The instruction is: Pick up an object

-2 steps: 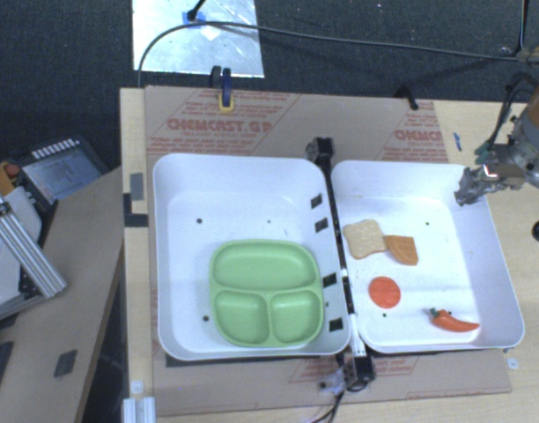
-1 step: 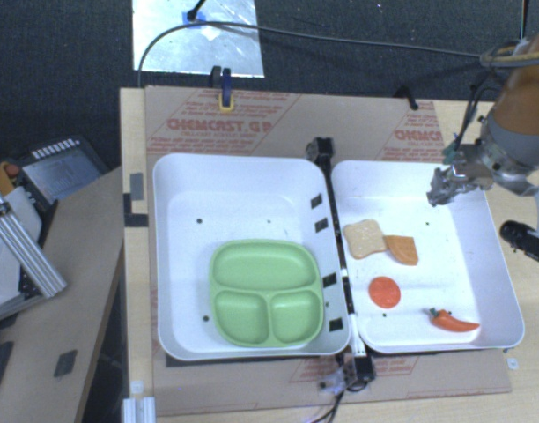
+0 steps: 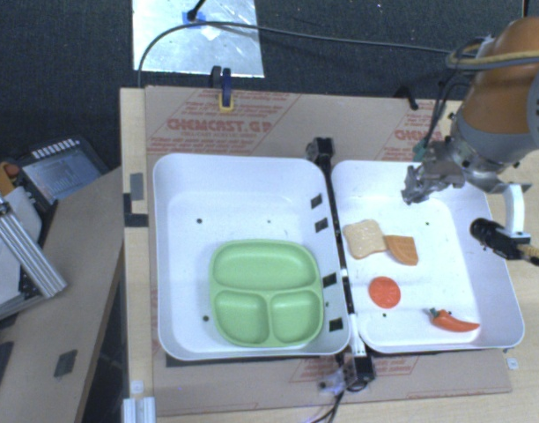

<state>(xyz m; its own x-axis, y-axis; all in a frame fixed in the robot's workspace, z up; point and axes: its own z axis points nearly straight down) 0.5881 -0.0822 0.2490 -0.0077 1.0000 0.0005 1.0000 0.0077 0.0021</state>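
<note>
Four small objects are seen in the right bin [image 3: 503,311]. A pale slice of toy bread [image 3: 364,237] is lying near the bin's left wall, and an orange-brown wedge [image 3: 402,249] is touching its right side. A red-orange round piece [image 3: 384,292] is placed below them, a little apart. A toy carrot [image 3: 451,322] with a small green top is lying near the front edge of the bin, to the right of the round piece.

The gripper [image 3: 417,188] is found over the back part of the right bin, above the bread and well apart from all four objects. Nothing is seen between its fingers; whether they are wide or narrow cannot be told, because the tips are dark and blurred. The arm [image 3: 507,86] is reaching in from the right, its orange band bent over the bin's far right corner, and the wrist is pointed down and to the left.

In the left bin [image 3: 186,192], a green tray [image 3: 265,292] with three compartments is resting near the front. Both bins are carried by a surface [image 3: 278,122] covered with brown cardboard.
</note>
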